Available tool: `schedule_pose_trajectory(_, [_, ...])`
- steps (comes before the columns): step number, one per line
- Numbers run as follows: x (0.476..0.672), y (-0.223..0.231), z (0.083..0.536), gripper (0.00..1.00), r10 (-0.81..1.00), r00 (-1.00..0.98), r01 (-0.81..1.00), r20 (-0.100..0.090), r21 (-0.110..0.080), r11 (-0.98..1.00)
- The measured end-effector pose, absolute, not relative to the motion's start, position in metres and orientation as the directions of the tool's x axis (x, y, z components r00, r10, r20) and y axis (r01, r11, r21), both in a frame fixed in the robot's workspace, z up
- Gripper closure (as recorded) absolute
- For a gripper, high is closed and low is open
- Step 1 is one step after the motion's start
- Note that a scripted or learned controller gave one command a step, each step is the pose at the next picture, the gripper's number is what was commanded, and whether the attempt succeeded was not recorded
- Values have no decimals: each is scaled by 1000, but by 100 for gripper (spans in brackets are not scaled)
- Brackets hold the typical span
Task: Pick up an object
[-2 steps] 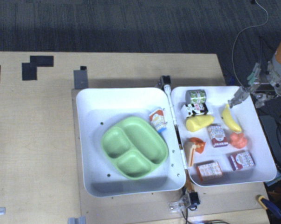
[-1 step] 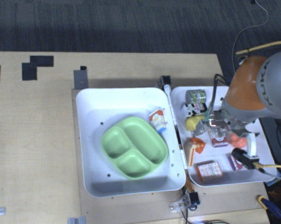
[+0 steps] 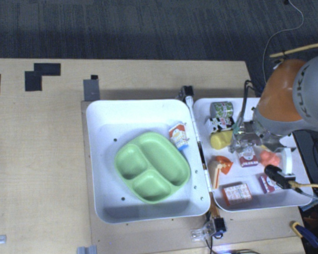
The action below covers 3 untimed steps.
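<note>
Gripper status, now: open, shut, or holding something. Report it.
Gripper: cannot be told. It sits low over the right bin, beside the yellow object; nothing is visibly held.

Wooden bench bearing left bin, right bin

Readable text: one partial brand mark, on the arm.
Large dark letters, cut off by the frame edge, look like "KU" on the grey rounded arm housing beside the orange band. Print on the small red-and-white carton, the red flat packet, the green-labelled can and the small maroon packet is too small and blurred to read.
</note>
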State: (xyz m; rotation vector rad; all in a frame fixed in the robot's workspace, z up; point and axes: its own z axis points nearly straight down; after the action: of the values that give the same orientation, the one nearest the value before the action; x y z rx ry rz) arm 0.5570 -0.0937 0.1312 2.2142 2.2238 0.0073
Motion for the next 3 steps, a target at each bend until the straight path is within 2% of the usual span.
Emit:
schedule_pose_trajectory(1, [557,-94,131,0,1000,-5,1000,1,5,5])
schedule_pose_trajectory(2, [586,-93,90,0,1000,-3,1000,-4,12,3])
schedule_pose_trajectory(3, [550,-87,91,0,1000,-3,1000,-6,23,3])
